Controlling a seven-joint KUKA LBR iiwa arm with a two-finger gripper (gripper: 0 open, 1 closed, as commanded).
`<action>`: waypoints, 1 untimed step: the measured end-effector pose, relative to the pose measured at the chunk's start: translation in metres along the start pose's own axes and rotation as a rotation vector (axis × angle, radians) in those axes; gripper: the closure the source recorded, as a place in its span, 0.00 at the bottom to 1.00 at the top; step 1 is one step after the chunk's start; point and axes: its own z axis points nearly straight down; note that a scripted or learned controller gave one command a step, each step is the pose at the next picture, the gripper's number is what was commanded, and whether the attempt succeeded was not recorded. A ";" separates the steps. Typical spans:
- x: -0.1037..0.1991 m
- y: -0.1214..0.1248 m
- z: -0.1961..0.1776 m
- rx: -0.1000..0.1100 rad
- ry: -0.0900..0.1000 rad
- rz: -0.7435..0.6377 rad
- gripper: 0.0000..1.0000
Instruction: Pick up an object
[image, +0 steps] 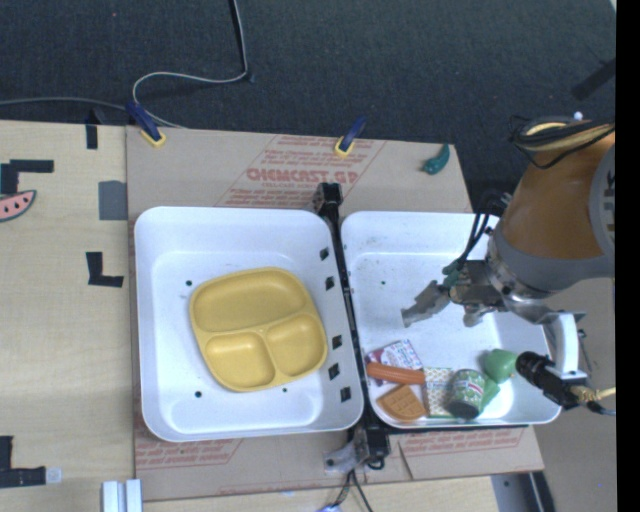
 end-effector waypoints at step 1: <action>0.029 -0.001 0.069 0.003 0.001 0.000 0.00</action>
